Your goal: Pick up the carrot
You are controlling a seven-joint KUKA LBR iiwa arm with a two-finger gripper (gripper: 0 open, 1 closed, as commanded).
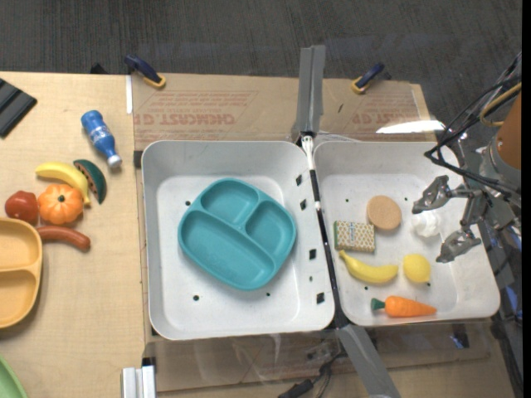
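You have the worktop (75, 106) with two white bins on it, side by side. The left bin (166, 189) carries a teal divided plate (238, 232) near its middle. The right bin (365, 172) carries the small food toys, and the arm (506, 139) comes in over its right edge.

The hand (448, 220) hangs above the right side of the right bin, and its two fingers stand apart with nothing between them. Just beside it, toward the middle of the bin, sits a small white thing (426, 225); I cannot say what it is.

The carrot (404, 307) lies flat near the front edge of the right bin, toward its front right corner, with the green end pointing left. It is apart from the hand, closer to the front. Behind it lie a banana (371, 269) and a lemon (416, 269), both near but not touching it. A sponge (355, 236) and a round cookie (384, 212) sit further back.

To do this step well, I think you should bring the hand forward over the thick orange part, turn the fingers so they close across the carrot's short side, and come down straight. Keep away from the bin's front wall and from the lemon, because one finger could easily push the carrot away.
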